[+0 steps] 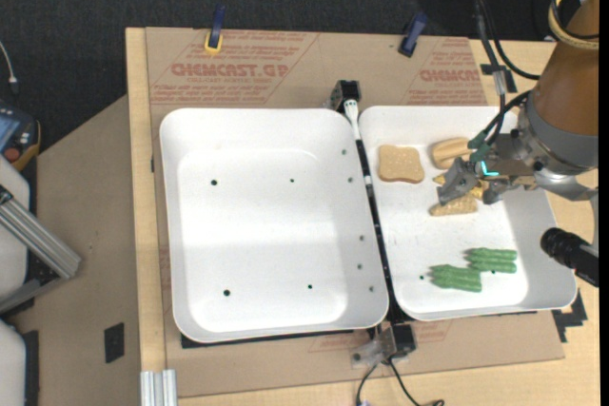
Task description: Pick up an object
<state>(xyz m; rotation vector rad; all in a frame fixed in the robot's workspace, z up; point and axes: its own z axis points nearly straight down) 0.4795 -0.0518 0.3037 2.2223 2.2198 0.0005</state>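
I see the left bin [262, 223] as open floor, free passage anywhere inside its rim. The right bin [533, 295] is crowded: the toast slice [401, 164] sits upper left near the divider, a tan roll [449, 150] just right of it, a tan cracker [455, 206] under the gripper [469, 184], and green pieces [473, 269] lower right. There's a free lane mid-bin between cracker and green pieces. Arm and cables block the frame's right.

A single fixed camera looks down at a slant from above the bench [285, 52], far enough back to take in both white bins [190, 223] whole, centred in the frame, with dark floor along the top.
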